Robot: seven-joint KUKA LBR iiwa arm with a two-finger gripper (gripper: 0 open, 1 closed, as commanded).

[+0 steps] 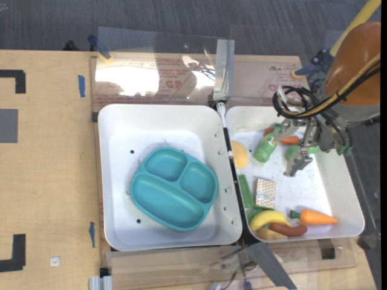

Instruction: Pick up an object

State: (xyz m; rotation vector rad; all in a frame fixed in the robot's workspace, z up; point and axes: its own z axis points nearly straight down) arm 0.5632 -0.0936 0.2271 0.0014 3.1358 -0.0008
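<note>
The gripper (297, 165) hangs low over the upper part of the right bin (347, 180), its two fingers (292, 168) pointing down and slightly apart with nothing between them; how wide they stand is hard to read at this slant. The grey arm reaches in from the right, black cables looped above the wrist. No object is held. The nearest candidates lie just to the gripper's left: a green bottle (265, 148) tilted on the bin floor and a small orange-red piece (289, 141) beside it.

To take one cleanly, the likely best course is to settle on a single item that lies apart from its neighbours, centre the fingers across its narrow side, and descend until both tips pass below its widest part before closing. The bottle, lying aslant, would want the jaws turned across its body, not along it; a round toy can squirt out of a glancing pinch.

The count in the right bin: one green bottle, one small orange-red piece, one yellow lemon-like fruit (240, 155) against the dividing wall, one green stick (245, 190) below it, one patterned square block (265, 193), one banana (268, 218), one reddish sausage shape (288, 229) touching the banana, and one carrot (315, 217) near the front rim. The left bin (115, 125) holds one teal divided plate (174, 188) with three compartments.
</note>
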